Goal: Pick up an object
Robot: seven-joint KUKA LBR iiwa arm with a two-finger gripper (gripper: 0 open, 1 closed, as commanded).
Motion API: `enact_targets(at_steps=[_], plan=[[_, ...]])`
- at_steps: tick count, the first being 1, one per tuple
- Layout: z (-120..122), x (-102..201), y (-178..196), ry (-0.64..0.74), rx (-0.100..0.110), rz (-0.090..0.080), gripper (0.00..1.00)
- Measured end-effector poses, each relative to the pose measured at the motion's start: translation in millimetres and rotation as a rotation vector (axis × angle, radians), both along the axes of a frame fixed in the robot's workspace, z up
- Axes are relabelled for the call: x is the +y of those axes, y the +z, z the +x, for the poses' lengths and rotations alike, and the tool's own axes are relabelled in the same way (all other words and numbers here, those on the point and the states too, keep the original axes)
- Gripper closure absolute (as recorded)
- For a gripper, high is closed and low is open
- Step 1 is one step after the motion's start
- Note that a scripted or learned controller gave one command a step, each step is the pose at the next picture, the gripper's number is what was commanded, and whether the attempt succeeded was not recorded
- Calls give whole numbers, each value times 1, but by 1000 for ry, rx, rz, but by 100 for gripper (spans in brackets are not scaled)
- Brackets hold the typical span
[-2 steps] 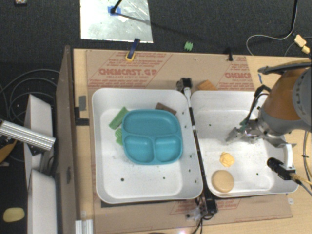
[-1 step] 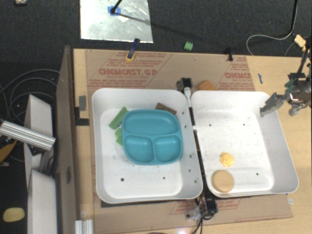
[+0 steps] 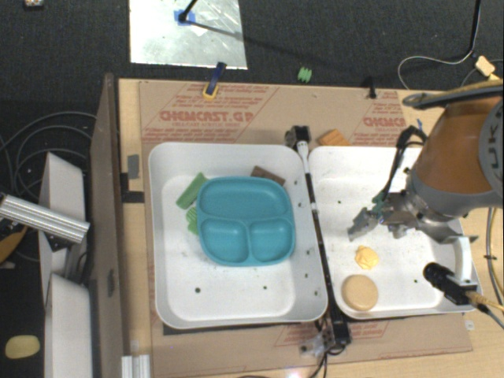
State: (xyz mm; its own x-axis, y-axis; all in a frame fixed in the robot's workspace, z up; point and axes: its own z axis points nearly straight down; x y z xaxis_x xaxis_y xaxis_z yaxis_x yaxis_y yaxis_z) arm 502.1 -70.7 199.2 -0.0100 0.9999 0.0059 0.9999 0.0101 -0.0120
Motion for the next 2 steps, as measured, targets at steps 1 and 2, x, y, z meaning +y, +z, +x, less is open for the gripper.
enact_targets(at_steps=[1, 2], plan=[[-5, -33, -118, -12, -15, -6, 0], [61, -96, -41, -8, -25, -13, 0]])
